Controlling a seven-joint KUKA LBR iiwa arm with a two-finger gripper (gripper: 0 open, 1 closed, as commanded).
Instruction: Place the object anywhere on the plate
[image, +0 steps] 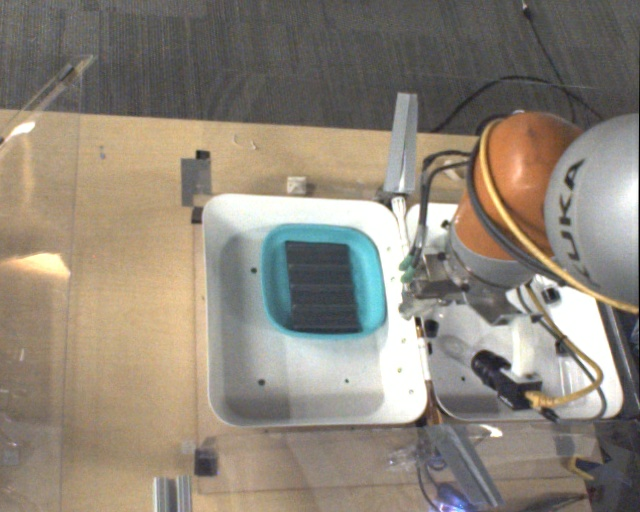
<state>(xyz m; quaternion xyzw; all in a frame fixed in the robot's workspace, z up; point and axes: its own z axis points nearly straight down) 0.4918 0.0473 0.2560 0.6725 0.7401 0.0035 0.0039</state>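
Gripper hovering at 3 o'clock of plate, spread/pinching can't tell, object hidden; risking empty drop or clipping bin wall.

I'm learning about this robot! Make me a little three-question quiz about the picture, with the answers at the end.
1. True or false: the teal plate sits in the left bin.
2. What covers the middle of the plate? A) a dark ridged insert B) a red ball C) a spoon
3. Fill in: the arm hangs over the ____ bin.

Key: 1 true. 2 A, the dark ridged insert. 3 right.
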